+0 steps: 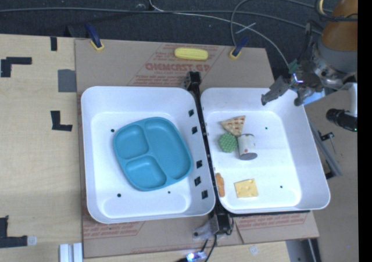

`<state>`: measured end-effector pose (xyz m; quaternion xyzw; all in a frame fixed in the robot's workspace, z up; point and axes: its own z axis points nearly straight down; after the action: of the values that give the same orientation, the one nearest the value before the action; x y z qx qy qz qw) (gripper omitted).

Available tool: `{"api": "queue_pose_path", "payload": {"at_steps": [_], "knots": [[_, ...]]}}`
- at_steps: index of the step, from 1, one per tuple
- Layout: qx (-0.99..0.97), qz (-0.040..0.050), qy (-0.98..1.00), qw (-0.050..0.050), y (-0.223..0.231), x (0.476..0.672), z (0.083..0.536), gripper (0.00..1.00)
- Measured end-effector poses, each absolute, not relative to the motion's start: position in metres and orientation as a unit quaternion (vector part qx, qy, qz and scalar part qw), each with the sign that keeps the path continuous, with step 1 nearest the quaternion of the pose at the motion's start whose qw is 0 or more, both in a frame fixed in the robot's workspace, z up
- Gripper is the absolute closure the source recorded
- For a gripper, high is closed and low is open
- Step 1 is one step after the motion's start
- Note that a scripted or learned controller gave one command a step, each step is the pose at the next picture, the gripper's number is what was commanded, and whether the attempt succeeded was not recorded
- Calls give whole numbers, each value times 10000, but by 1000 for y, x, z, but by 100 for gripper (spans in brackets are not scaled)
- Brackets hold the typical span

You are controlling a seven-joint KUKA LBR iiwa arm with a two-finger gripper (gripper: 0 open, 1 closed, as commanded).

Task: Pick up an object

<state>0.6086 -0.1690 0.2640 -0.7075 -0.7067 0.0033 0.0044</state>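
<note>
Two shallow white bins are shown side by side on the worktop [35,139]. The left bin [93,104] is occupied by a blue divided plate [152,153]. In the right bin [302,156], the candidate objects are clustered toward the centre-left: a tan wedge [233,124], a green ball [227,142] just beside a small grey-and-white can [247,146] (lying on its side, it seems), a yellow square [246,188] lower down, and an orange piece [220,184] against the bin's left wall. A yellow banana-like item [190,53] is seen outside the bins, at the upper centre.

The gripper [283,93] is held at the upper right, above the right bin's far rim, with the fingers [273,94] spread wide and nothing between them; no object has been picked yet.

Failure is judged likeliest from crowding: the wedge, ball and can lie so close that a descent may strike a neighbour, and the rounded items may roll from closing fingers. The flat yellow square offers little to grip.
</note>
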Motion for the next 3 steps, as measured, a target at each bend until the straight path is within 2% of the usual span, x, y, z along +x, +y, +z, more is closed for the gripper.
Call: {"api": "queue_pose_path", "payload": {"at_steps": [1, 3], "knots": [[-7067, 6, -7076, 3, -169, 610, 269, 0], [-7062, 23, -7080, 19, -156, 617, 162, 0]]}}
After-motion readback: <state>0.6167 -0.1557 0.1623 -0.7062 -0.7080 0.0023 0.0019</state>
